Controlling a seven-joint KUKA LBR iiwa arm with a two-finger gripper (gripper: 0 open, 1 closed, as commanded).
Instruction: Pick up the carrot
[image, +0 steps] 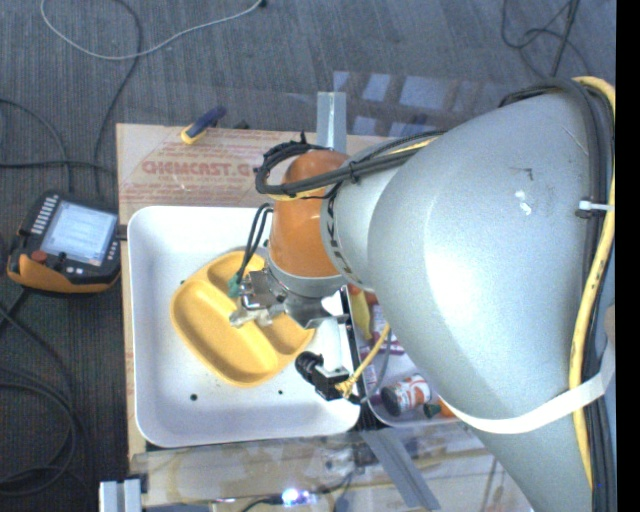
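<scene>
Hovered over yellow dish (225, 335) in left bin (160, 300); gripper (255, 305) above dish's right part, grip state unclear. Arm (470, 260) blocked right bin. Pendant (65, 245) left of bin.

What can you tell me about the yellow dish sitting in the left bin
The yellow dish looks like glossy moulded plastic, a rounded shallow tray with a ridge dividing it into two compartments. It lies flat and angled on the floor of the left white bin, roughly central. The arm's wrist and gripper hang over its right part, hiding that side. Whether they touch it is unclear.
</scene>
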